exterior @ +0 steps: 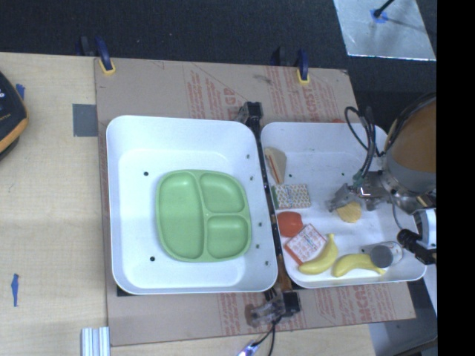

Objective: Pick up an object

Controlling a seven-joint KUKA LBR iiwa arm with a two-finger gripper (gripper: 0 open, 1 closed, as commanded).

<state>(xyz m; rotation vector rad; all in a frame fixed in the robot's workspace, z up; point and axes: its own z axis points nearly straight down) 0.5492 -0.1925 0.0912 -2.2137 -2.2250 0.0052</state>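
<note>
The right bin [315, 130] holds several objects. A small yellow lump [349, 213] lies right of the bin's middle, and my gripper [347, 197] hangs directly over its upper edge, low in the bin. Two yellow bananas [319, 261] [358, 265] rest along the front wall. A red round piece [289, 222], a red-and-white packet [305, 243], a speckled square pad [292, 195] and a tan wedge [275, 165] line the bin's left side. A grey cylinder [382, 255] lies at the front right.
The left bin [133, 199] holds a green divided plate [202, 214]. The arm's grey body and cables [367, 143] cover the right bin's right side. Clamps [303, 65] hold the cardboard underlay. A dark device [9, 113] sits at the bench's far left edge.
</note>
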